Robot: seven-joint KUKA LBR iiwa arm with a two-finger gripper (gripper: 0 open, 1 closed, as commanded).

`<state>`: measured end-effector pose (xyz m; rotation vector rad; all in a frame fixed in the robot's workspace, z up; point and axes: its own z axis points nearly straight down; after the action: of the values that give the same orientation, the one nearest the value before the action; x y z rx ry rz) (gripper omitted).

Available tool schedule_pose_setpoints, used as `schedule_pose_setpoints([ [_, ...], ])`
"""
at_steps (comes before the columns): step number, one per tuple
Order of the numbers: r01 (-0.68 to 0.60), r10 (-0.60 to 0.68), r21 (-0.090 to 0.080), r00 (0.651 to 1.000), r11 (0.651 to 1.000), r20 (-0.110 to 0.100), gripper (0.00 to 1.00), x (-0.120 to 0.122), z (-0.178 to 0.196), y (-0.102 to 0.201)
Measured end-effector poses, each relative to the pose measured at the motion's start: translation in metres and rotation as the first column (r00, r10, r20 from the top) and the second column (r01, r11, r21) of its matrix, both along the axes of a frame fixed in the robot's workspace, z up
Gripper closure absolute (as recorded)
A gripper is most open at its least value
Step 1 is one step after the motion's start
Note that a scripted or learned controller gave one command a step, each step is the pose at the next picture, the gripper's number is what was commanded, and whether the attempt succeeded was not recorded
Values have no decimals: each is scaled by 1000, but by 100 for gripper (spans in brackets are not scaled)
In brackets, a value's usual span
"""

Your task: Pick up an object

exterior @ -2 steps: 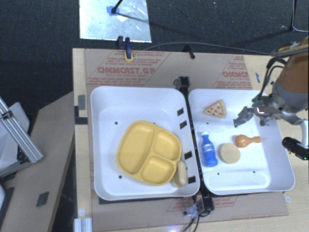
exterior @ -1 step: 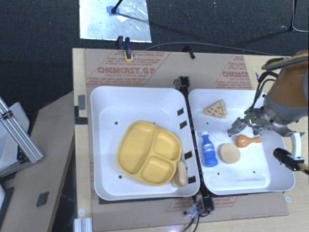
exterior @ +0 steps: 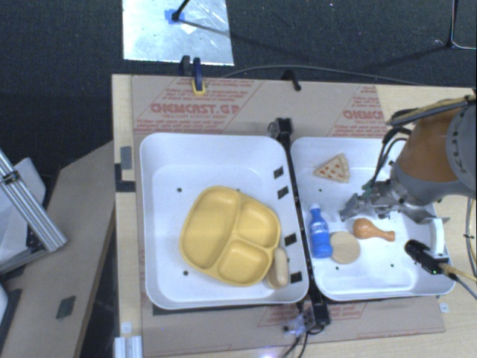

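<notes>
The right bin (exterior: 387, 282) holds several toy items. An orange-brown chicken drumstick (exterior: 373, 230) lies near its middle, with a round beige cookie (exterior: 345, 247) and a blue bottle (exterior: 319, 232) to its left. A pizza slice (exterior: 332, 169) rests toward the bin's far side. My gripper (exterior: 363, 203) reaches in from the right and sits low, just above and behind the drumstick. I see nothing held in it. The grey arm with its orange band (exterior: 428, 155) covers the bin's right side.
The left bin (exterior: 168, 162) holds a yellow divided plate (exterior: 231, 236) and a beige bread roll (exterior: 279, 268) by the centre divider (exterior: 294, 200). A black fitting (exterior: 425, 256) on the arm hangs over the right bin's near right corner. Cables trail at the right.
</notes>
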<state>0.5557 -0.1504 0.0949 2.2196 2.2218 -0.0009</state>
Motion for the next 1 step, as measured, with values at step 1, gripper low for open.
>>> schedule_pose_setpoints([
  [1, -1, 1, -1, 1000, 1000, 4, 100, 1, 13, 0],
])
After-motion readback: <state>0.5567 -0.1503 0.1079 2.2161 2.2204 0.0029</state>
